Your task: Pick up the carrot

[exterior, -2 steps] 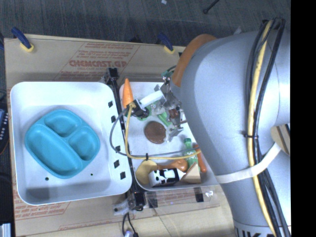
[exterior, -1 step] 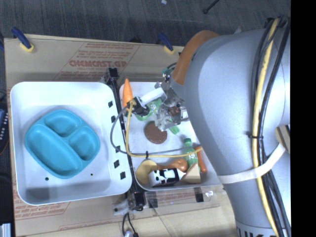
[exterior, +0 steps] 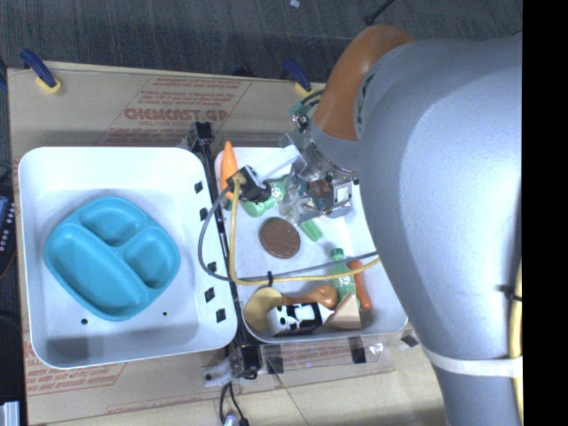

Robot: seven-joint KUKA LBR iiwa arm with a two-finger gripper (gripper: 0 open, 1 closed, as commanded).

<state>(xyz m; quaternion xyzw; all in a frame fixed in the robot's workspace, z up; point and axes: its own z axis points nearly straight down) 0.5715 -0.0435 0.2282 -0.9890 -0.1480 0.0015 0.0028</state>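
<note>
Camera view: carrot lying at right bin's far-left corner; gripper near bin centre, jaws' state indiscernible.

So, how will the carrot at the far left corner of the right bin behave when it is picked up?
The carrot looks smooth and tapered, so it may slip from a grasp. It lies against the bin wall, which probably leaves little room beside it. It is likely stiff and light, a toy.

Light: even, fairly bright — the white bins look slightly washed out.
Shadows: soft, under the blue tray.
Sharpness: slightly soft throughout — the arm is blurriest.
Floor: dim along the top.
</note>
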